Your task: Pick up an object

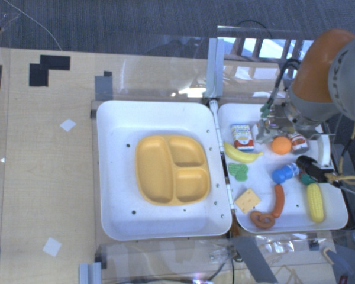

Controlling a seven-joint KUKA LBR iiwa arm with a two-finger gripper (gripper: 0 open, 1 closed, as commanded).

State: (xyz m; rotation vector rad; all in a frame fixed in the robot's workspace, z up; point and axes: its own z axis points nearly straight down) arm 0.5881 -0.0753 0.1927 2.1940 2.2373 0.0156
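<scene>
Over the right bin (337, 218), the end effector (271, 123) hangs near an orange ball (281, 145) and a small carton (242, 136); whether it grips anything I cannot tell. Nearby lie a banana (241, 154), corn cob (315, 202) and sausage (277, 201). A yellow divided tray (171, 169) sits in the left bin (115, 158).

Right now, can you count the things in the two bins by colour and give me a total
Yellow: 4, the divided tray, banana, corn cob, cheese slice
Orange: 1
Blue: 1
Green: 1
Red-brown sausage: 1
Red-and-white carton: 1
Total: 9

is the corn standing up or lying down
Lying down: the corn rests lengthwise on the right bin's floor, its full side showing.
</scene>
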